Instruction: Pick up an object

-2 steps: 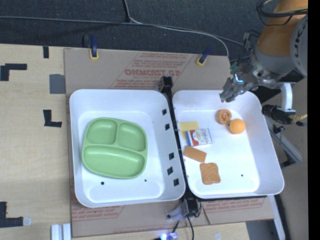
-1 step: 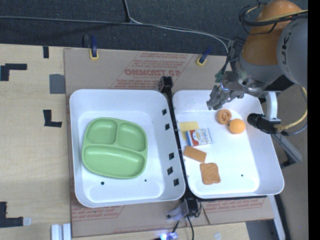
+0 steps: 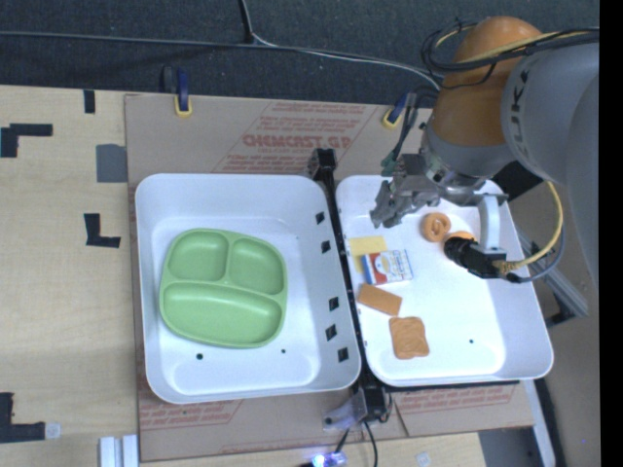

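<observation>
My gripper [image 3: 386, 210] hangs over the far left part of the right bin [image 3: 506, 348], its dark fingers pointing down with nothing seen between them. Just below it lies a yellow block [image 3: 367, 245], and under that a small blue and white packet [image 3: 388, 267]. An orange ring-shaped piece [image 3: 436, 227] sits to the right of the gripper. Two brown toast-like pieces [image 3: 379, 301] [image 3: 409, 337] lie nearer the front of the bin.
The left bin [image 3: 156, 202] holds a green divided plate [image 3: 225, 287]. A black divider [image 3: 338, 261] runs between the bins. A black and orange cable fitting [image 3: 477, 257] hangs from the arm over the right bin.
</observation>
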{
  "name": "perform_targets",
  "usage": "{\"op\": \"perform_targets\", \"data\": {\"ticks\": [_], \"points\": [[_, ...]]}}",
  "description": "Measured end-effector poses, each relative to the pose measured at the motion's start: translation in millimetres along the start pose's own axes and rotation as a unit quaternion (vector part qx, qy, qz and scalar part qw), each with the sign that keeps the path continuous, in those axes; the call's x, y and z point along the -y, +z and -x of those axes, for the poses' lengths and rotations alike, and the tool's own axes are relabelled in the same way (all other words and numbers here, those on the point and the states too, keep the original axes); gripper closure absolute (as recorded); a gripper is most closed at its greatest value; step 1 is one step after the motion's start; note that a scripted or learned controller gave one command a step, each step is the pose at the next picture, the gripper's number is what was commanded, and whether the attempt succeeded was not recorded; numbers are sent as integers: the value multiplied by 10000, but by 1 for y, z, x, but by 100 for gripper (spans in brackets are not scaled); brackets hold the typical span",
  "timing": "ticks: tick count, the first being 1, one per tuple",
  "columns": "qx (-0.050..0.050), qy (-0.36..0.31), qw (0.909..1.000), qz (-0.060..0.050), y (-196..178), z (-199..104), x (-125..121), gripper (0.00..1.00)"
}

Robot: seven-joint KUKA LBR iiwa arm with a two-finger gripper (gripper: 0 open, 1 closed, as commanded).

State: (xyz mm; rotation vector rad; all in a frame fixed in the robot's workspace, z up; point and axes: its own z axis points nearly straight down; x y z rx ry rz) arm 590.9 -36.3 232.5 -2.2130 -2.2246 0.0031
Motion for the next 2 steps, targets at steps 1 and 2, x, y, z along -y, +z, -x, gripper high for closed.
{"op": "perform_targets", "data": {"ticks": [1, 2], "points": [[-3, -11, 10000, 2, 6, -63, 8, 100], [1, -6, 10000, 1, 18, -114, 18, 100]]}}
